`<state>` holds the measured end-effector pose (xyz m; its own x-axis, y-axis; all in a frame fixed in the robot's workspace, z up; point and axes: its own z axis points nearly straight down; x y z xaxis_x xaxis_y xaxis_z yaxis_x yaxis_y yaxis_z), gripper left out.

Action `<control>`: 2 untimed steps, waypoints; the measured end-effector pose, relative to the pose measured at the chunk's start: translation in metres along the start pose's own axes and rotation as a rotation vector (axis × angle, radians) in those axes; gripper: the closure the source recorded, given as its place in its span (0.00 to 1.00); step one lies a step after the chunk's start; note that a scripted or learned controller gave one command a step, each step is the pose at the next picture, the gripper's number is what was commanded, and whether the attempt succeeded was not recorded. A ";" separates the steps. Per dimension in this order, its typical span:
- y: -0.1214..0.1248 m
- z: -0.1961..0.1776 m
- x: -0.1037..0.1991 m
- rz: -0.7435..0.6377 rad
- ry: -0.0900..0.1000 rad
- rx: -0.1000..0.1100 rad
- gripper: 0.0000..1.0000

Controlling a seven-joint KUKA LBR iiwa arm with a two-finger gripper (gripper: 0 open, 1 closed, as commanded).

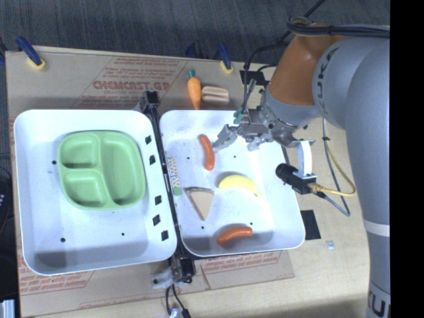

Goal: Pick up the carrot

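The carrot (193,91), orange with a green top, lies on the cardboard just behind the right bin's (286,225) back rim, outside both bins. My gripper (238,138) hangs over the back part of the right bin, to the right of and nearer than the carrot, apart from it. Its fingers (224,136) stand spread, open, with nothing between them. The grey arm with its orange band (298,71) comes in from the right.
Lying in the right bin are a red sausage (208,152), a yellow banana piece (238,184), a tan wedge (201,202) and a second sausage (234,233). The left bin holds a green divided plate (103,167). A tan block (214,95) touches the carrot's right side.
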<state>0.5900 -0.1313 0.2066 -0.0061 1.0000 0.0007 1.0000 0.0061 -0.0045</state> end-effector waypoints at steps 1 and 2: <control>0.067 0.098 0.038 0.238 0.000 0.000 0.00; 0.067 -0.010 -0.007 0.117 -0.001 -0.003 0.00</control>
<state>0.6567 -0.1376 0.2163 0.1102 0.9939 -0.0007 0.9939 -0.1102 -0.0017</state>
